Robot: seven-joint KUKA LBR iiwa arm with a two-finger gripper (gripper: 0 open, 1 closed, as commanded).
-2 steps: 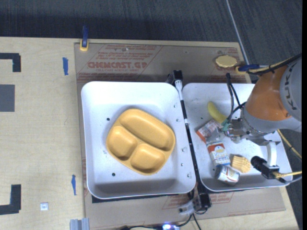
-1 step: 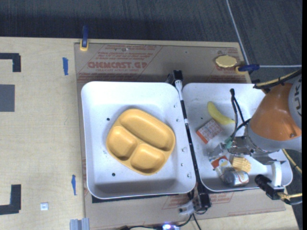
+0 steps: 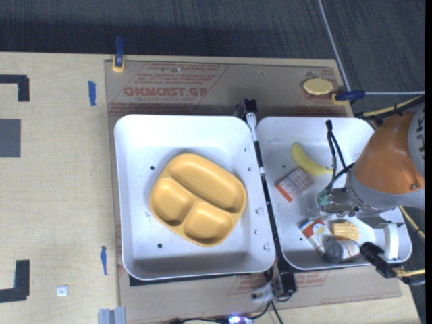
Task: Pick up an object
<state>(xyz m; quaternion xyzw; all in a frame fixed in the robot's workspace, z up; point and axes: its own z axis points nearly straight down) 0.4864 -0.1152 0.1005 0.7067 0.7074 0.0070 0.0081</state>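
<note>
End effector (image 3: 335, 201) just beside orange packet (image 3: 294, 183).

A pale wooden bench (image 3: 54, 201) seen from above. A brown cardboard sheet (image 3: 169, 86) with red printed lettering lies flat on it. Two shallow white bins sit side by side on the sheet: the left bin (image 3: 131, 147) and the right bin (image 3: 273, 147), their inner edges touching. Black tape marks (image 3: 17, 86) sit along the bench's left side, with small blue tape strips (image 3: 92, 93) near the sheet's left edge. A round tan disc (image 3: 318, 86) rests on the sheet's far right corner.
</note>
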